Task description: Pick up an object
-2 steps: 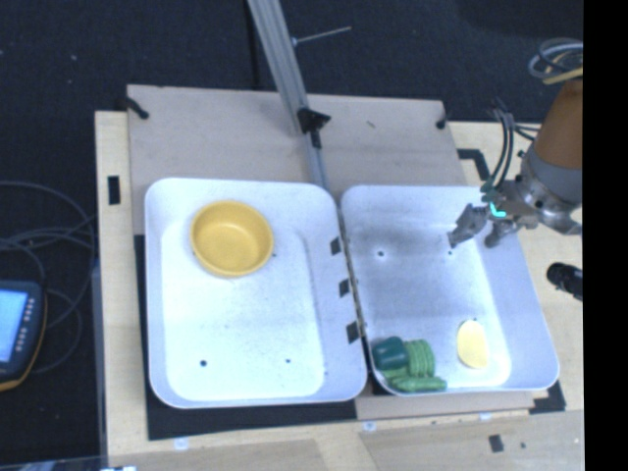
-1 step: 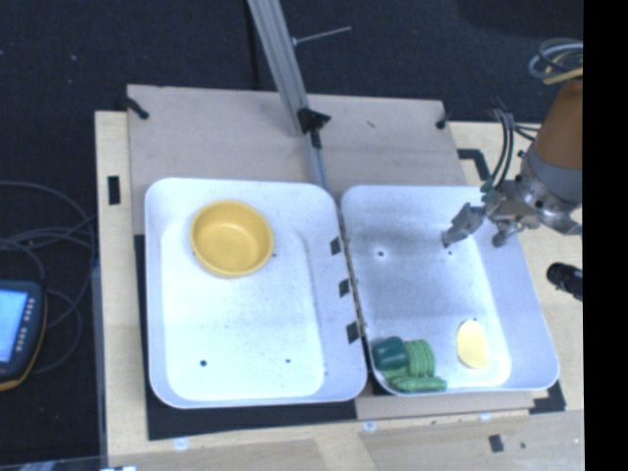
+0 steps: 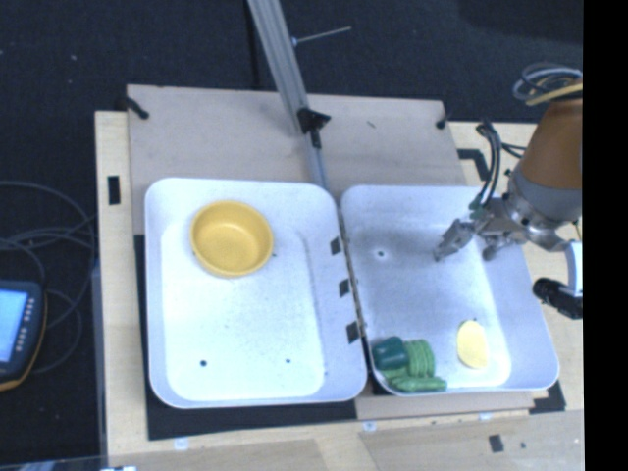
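The tool (image 3: 471, 241) hangs spread wide, holding nothing, above the right bin (image 3: 510, 292). Nearby, a small yellow piece (image 3: 473, 344) looks light, smooth, best pinched across its narrow sides.

Even overhead light, soft blur

A bowl (image 3: 232, 238) lies at ten o'clock in the left bin (image 3: 167, 361). The right bin (image 3: 392, 214) holds a ridged piece (image 3: 406, 363) at seven o'clock and a disc (image 3: 473, 344) at five.
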You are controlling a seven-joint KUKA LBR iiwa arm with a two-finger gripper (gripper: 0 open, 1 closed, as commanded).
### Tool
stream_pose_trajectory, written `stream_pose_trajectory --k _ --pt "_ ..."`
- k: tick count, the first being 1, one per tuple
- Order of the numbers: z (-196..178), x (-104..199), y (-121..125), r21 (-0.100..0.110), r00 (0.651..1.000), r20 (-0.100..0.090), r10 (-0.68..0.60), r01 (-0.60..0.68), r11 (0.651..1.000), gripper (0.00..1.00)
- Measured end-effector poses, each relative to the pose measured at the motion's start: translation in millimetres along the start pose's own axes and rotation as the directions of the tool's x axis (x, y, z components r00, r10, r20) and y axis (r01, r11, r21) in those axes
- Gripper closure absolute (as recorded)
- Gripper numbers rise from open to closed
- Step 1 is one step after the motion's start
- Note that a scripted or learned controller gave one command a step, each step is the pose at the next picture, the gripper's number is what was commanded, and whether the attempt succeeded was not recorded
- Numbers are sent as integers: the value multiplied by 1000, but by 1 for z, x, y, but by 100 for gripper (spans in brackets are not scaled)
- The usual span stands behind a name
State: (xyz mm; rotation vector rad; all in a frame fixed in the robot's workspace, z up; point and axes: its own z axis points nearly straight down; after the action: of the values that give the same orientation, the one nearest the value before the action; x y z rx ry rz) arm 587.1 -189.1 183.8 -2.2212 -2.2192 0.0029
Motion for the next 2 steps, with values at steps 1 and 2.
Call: stream_pose_trajectory --k 1,2 --pt "45 7 1 1 1000 0 -1 1 1000 0" --pt "85 6 0 -1 1000 0 0 0 1000 0"
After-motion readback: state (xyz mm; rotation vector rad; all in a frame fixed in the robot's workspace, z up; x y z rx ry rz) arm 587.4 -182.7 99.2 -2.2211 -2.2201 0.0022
